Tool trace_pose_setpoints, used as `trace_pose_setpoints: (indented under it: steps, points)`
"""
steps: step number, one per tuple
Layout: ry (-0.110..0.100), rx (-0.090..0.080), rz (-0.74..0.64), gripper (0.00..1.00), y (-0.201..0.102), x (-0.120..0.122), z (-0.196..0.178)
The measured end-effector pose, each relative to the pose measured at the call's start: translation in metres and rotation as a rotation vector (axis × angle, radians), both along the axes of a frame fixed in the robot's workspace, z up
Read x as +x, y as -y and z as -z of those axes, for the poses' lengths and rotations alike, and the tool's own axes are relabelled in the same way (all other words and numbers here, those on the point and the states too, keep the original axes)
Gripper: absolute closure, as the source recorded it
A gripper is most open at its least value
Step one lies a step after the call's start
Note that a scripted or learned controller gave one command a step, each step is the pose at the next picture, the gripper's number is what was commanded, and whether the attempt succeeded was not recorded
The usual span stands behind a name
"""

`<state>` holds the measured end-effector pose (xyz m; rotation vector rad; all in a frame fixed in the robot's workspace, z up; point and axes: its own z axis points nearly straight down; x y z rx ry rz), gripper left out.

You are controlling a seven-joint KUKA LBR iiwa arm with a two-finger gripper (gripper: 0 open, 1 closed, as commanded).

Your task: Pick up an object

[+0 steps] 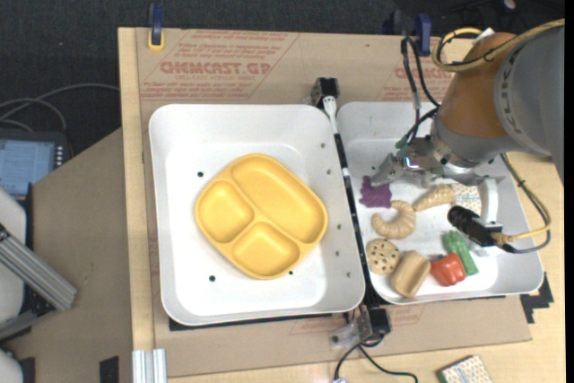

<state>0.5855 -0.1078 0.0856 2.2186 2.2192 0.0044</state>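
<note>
Tool (pixel 401 164) hangs over the upper left part of the right-hand shallow white bin (pixel 368 117), at the end of the grey arm with its orange band (pixel 471 99), which comes in from the right. I cannot tell from this slanted view how wide the tool stands, and I see nothing held in it. Just below it, near the bin's left wall, lies a small purple toy piece (pixel 376 191), close to the tool, though I cannot say whether they touch. Further down lie a tan croissant-shaped pastry (pixel 395 220), a round speckled cookie (pixel 382 256), a tan bread roll (pixel 410 272), a red pepper-like piece (pixel 448 269) and a green piece (pixel 459 245). The left-hand white bin (pixel 170 193) carries a yellow three-compartment plastic plate (pixel 260 215). Both bins rest on the brown worktop (pixel 224 58).
</note>
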Motion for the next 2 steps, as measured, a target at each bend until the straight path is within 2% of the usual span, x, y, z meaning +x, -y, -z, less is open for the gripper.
trace_pose_setpoints:
  steps: [1,2]
  points:
    - [-0.003,0.001,0.001,0.0,-0.001,-0.01,0.0]
    - [-0.01,0.015,-0.01,0.0,0.063,-0.052,0.001]
